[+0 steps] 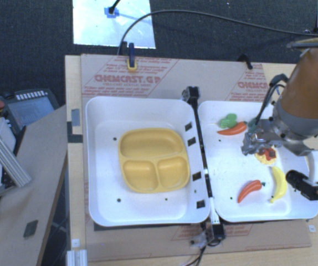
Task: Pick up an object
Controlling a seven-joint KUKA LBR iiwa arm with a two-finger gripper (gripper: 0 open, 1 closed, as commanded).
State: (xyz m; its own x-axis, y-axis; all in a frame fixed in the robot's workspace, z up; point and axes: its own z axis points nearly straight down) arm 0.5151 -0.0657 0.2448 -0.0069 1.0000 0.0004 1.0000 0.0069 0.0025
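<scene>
**Nothing lifted yet; tool low over the right bin**

Nearest the camera, in the right bin (225, 204): a red pepper (249, 189) and just beside it a banana (279, 183), both lying flat on the white floor, untouched. Close to the banana's far end, a small yellow-and-red item (267, 156), too small to name, lying right under the tool (253, 144). Cannot tell how far open the tool is, nor whether anything sits in it; nothing seen hanging from it. Farther back in the same bin: an orange-red carrot-like piece (232, 128) touching a green piece (228, 118), both resting on the floor, near the tool but apart from it.

To the side, in the left bin (101, 148): a yellow divided tray (152, 159), lying flat, well apart from the arm (308, 93).

Judged so far: approach made, pick not shown as done. Every candidate apparently on the bin floor. Left to do, probably: close on one item, most likely the small one under the tool, then raise it clear of the bin.
</scene>
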